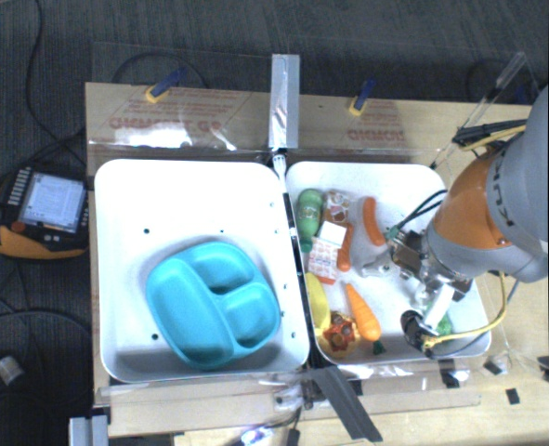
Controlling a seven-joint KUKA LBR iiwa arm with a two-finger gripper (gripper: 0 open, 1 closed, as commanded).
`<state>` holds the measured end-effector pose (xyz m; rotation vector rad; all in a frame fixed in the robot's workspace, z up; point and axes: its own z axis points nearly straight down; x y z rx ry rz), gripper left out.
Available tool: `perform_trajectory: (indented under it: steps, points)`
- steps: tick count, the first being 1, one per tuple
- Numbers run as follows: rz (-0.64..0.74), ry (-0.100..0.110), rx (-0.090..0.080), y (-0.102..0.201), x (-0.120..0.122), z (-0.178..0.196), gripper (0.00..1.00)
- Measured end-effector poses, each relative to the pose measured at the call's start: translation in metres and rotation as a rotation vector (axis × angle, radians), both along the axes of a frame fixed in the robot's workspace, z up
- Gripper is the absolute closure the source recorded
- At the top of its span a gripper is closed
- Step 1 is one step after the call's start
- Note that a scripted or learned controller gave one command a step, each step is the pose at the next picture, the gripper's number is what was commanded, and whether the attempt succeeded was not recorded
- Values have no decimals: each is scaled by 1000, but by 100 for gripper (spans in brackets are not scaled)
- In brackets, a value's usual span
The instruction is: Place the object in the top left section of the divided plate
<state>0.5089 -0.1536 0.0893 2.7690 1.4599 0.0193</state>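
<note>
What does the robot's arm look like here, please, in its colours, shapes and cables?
The arm is thick, rounded and grey. A broad orange band wraps it above the wrist. Beyond the band, the gripper is a smaller cluster of silvery-grey metal parts, and thin dark cables loop beside it.

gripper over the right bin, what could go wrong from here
1. The carrot lies packed among other toys along the left wall of the right bin, so a grab may slip or catch two.
2. The plate sits rotated in the left bin, so a drop could easily land in the wrong section.
</note>
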Motion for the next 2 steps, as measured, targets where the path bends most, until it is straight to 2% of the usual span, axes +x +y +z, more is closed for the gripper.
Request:
perform_trajectory:
  steps: [1,2]
  points:
    - [-672,-9,19,-28,-14,2,0]
    - [-757,24,22,-59,85,-2,0]
